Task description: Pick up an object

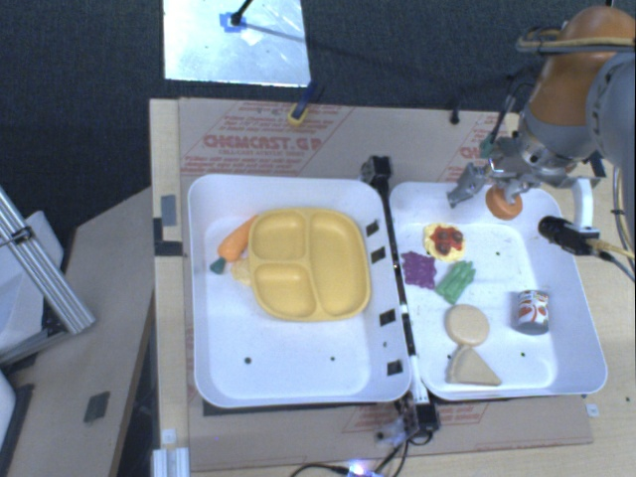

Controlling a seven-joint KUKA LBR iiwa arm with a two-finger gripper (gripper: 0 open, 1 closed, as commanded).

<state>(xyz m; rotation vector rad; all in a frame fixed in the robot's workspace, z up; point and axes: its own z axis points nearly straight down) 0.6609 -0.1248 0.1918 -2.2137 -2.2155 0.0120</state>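
- Hovering at the right bin's far corner: gripper, jaws spread, gripping nothing we can see.
- Orange toy doughnut: just beside the jaws, likeliest target.
- Pizza slice, purple grapes, can: loose, reachable.
- Left bin: yellow divided plate, carrot.

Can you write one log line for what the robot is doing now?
arm: over right bin | gripper: by orange toy | grasp: unclear

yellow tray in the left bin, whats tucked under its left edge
A toy carrot pokes out from under the yellow tray, orange body and green tip showing. A pale yellowish bit sits just below it. Whatever lies further under the tray is covered.
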